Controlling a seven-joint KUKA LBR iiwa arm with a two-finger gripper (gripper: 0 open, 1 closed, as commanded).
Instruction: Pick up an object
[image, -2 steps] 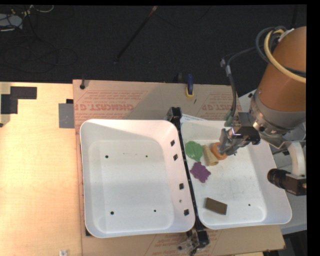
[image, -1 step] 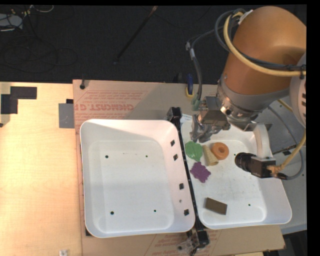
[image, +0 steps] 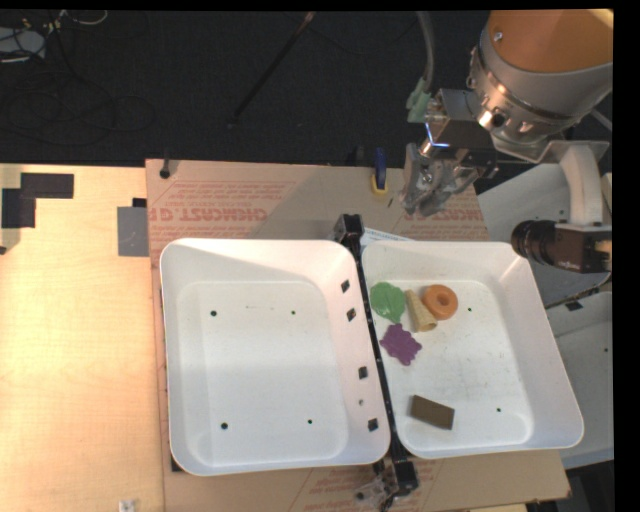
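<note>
Our tool (image: 432, 192) hangs above the right bin's (image: 540, 300) far edge — its opening we cannot tell. The orange ring (image: 440, 301) there looks light, soft — we'd pinch across its rim.

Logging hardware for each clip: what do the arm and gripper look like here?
The arm is grey metal with a broad orange band above the wrist. A grey cable runs down beside it to a small pale green part. The gripper below is a dark and silvery metal assembly with slim fingers.
</note>
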